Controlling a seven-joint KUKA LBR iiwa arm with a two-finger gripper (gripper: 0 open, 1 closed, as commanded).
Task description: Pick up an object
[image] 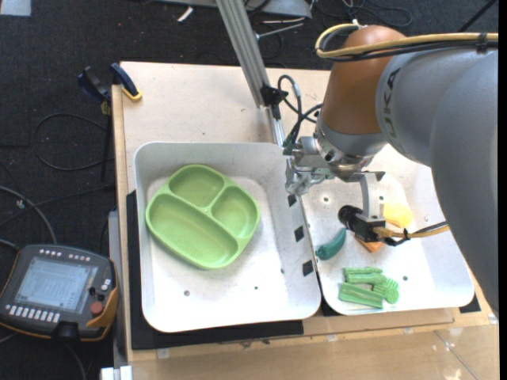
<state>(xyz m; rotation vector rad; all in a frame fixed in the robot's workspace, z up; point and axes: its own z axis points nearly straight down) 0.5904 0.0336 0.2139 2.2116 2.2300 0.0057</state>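
Observation:
My gripper [296,182] hangs over the left rim of the right bin [444,287], close to the wall between the two bins, and nothing shows in its grasp. In the right bin lie a teal curved piece [331,244], a light green ridged object [368,285] near the front, a yellow block [396,212] and a small orange piece [371,244]. The teal piece lies a short way below and right of the gripper. The arm's wrist hides the back of the right bin. A green divided plate [202,214] lies in the left bin [158,299].
A slanted metal pole [245,42] rises behind the bins. A teach pendant [55,287] rests at lower left, off the bench. A blue and yellow clamp [107,81] sits at the bench's back left corner. Cables trail across the dark floor.

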